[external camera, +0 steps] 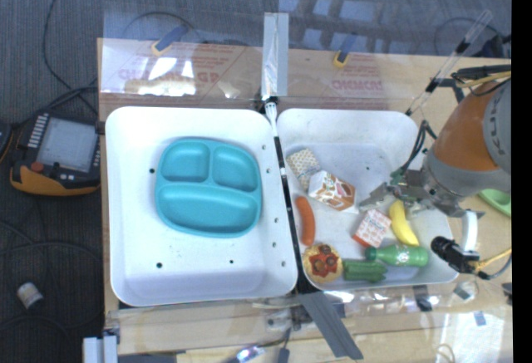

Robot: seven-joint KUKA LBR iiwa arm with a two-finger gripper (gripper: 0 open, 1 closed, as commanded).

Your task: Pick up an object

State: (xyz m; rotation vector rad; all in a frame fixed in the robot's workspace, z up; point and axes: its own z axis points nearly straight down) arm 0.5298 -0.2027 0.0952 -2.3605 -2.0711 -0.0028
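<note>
The right bin point(366, 125) holds several toy foods. A yellow banana point(405, 224) lies at its right side, next to a red and white box point(372, 228). A green bottle point(399, 255) and a green pickle point(363, 271) lie along the front wall, with a pizza slice point(322, 262) at the front left. A red sausage point(306, 220), a white and orange carton point(331, 191) and a patterned white piece point(302, 160) sit on the left side. My gripper point(399, 193) hangs low, just above the banana's far end, open, with nothing between its fingers.
The left bin point(133, 270) holds a blue divided plate point(208, 187). The arm's orange band point(465, 137) leans over the right bin's right wall. A green thing point(496, 200) lies on the bench to the right, outside the bin.
</note>
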